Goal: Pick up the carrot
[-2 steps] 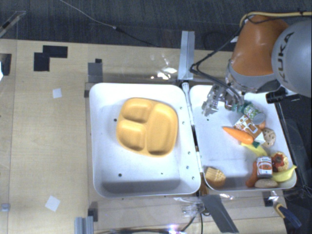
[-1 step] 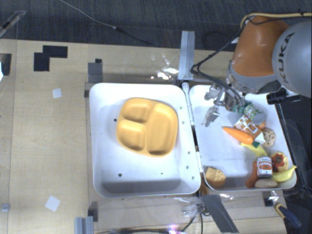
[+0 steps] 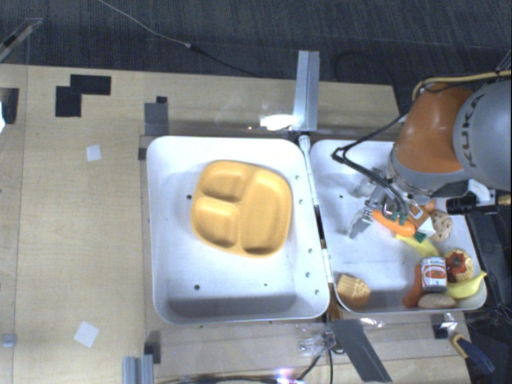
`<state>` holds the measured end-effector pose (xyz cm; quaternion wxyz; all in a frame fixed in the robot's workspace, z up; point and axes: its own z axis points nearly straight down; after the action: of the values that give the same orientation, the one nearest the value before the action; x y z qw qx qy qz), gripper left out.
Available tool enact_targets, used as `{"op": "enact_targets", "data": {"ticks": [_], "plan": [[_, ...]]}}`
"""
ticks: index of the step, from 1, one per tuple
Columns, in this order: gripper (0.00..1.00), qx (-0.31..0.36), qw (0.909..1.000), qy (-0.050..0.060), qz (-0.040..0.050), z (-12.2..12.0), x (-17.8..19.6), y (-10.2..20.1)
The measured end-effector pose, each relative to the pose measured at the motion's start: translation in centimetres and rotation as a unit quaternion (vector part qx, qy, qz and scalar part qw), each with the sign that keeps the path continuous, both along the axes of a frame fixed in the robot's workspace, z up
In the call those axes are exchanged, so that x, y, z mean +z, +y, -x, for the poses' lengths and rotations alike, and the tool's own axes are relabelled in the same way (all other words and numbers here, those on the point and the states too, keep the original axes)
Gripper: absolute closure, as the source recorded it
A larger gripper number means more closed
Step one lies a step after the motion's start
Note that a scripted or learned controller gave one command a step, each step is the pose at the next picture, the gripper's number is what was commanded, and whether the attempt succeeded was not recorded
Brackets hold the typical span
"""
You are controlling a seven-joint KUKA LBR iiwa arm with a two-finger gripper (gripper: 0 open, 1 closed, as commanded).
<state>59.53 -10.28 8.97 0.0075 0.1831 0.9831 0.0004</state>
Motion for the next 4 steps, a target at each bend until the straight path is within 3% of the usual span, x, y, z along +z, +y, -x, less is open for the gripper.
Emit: {"op": "enact_targets", "data": {"ticks": [1, 2, 3, 4], "plan": [[1.0, 0.003, 1.0, -0.004, 0.0004, -0.3, 1.3, 0.2], [1.0, -0.012, 0.9999, -0.001, -0.0021, -1.7, 10.1, 6.5], [0.0, -0.015, 0.9999, 0.002, -0.0012, -1.5, 9.8, 6.2], [0.0, 0.017, 0.9999, 0.003, -0.0003, 3.1, 9.6, 3.1]]}}
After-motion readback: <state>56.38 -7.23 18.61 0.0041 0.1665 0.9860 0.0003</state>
